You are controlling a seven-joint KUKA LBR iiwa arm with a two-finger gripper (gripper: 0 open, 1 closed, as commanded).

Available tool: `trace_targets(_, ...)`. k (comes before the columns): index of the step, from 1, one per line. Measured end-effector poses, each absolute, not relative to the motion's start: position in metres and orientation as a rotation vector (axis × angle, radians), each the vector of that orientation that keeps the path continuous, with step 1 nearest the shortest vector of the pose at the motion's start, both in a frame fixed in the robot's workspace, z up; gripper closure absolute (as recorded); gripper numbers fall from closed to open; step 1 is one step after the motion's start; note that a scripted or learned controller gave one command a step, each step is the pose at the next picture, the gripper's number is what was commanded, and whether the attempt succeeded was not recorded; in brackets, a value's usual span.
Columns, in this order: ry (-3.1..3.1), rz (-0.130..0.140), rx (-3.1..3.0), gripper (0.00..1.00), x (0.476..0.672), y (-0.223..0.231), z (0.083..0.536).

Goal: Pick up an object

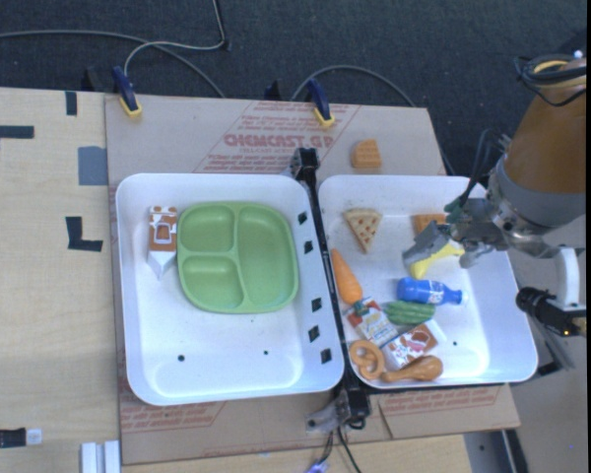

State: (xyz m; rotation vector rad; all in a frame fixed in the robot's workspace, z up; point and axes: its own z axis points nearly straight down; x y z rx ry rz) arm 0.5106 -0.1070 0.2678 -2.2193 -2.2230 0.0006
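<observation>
Gripper [435,252] over right bin [492,338], clenched on yellow item [435,260]; blue bottle [428,292] just below; carrot [347,279] near divider; green tray [238,256] in left bin [148,353].

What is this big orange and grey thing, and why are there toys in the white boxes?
That is a robot arm, reaching in from the right. One camera above the bench looks down on it. At the arm's tip is its claw, and something yellow sits right at it; I cannot tell if the claw grips it. The arm's job is to pick up an object. The left bin holds a green divided plate and a small carton. The right bin holds play food: a pizza slice, a carrot, a blue bottle and a pretzel. An orange block lies outside.
</observation>
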Motion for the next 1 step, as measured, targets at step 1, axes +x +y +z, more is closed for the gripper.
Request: trace_targets(1, -2.219, 0.005, -2.218, 0.0, 0.5665, -0.1434, 0.1425)
